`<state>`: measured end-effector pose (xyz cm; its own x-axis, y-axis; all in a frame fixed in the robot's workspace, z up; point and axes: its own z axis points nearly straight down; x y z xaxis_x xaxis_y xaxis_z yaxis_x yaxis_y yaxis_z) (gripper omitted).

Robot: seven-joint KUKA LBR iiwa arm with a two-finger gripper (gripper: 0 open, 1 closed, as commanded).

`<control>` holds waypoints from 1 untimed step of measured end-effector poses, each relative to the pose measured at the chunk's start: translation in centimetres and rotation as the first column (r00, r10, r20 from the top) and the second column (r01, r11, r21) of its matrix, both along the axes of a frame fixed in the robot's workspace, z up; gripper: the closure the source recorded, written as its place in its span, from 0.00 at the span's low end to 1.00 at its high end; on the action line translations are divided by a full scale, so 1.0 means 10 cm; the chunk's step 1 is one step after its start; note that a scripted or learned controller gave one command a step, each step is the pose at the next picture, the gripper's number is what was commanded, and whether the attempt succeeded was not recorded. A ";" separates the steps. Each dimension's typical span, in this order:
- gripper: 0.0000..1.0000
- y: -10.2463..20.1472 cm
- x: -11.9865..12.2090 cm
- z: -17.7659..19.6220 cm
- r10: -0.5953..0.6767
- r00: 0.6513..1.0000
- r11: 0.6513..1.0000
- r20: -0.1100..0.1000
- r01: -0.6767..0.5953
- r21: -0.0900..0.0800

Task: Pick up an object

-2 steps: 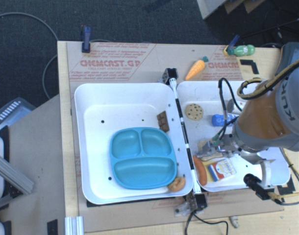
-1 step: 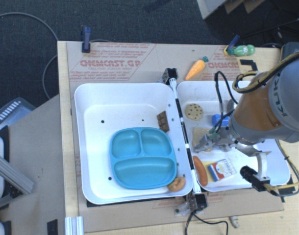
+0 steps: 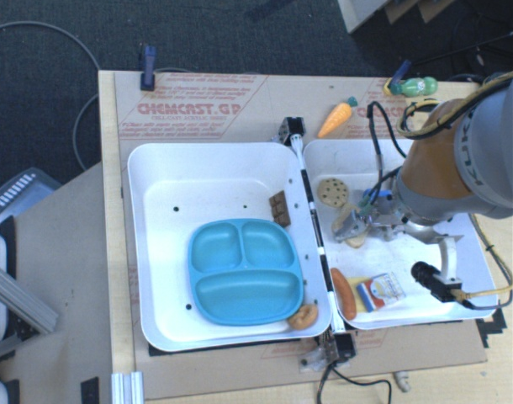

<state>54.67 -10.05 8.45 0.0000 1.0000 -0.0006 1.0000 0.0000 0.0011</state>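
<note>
Pincer (image 3: 355,228), grip state unclear, low in right bin (image 3: 425,314) beside cookie (image 3: 331,193), hot dog (image 3: 344,292) and small carton (image 3: 380,291) nearby

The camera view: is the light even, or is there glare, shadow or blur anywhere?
In the camera view the light is soft and fairly even; the white bins look bright but keep their detail, the blue tray shows a mild sheen, the arm casts a faint shadow in the right bin, and the gripper area looks slightly blurred.
</note>
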 end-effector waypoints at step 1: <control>0.00 0.00 0.18 0.00 0.001 1.000 1.000 0.000 -0.001 0.000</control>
<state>56.51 -10.05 8.45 -0.0005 1.0000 -0.0006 1.0000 0.0005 0.0013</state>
